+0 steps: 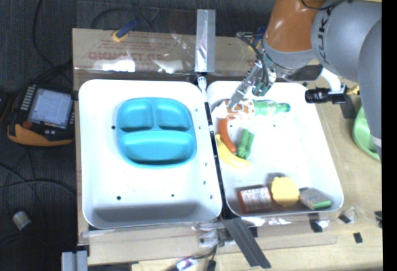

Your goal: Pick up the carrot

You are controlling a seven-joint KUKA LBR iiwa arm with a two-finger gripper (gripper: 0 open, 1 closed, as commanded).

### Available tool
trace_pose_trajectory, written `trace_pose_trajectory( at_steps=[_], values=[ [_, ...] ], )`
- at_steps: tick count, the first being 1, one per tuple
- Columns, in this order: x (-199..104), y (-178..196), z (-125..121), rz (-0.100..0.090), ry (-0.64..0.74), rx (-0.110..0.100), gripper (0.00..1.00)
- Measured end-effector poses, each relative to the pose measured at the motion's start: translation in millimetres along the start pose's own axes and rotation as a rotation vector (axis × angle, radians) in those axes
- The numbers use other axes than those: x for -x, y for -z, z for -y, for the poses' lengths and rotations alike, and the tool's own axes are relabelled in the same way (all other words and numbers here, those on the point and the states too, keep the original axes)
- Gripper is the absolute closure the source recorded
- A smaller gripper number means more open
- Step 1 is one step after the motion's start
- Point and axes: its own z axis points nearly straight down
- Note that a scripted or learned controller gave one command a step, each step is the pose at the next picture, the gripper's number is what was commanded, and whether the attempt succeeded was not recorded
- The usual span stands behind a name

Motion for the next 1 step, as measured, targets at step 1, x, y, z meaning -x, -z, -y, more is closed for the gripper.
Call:
trace_pose_trajectory(
  at_steps=[1],
  values=[
    [12.5, 17.6, 5.5, 0.000, -0.154, 0.002, 1.00]
  ],
)
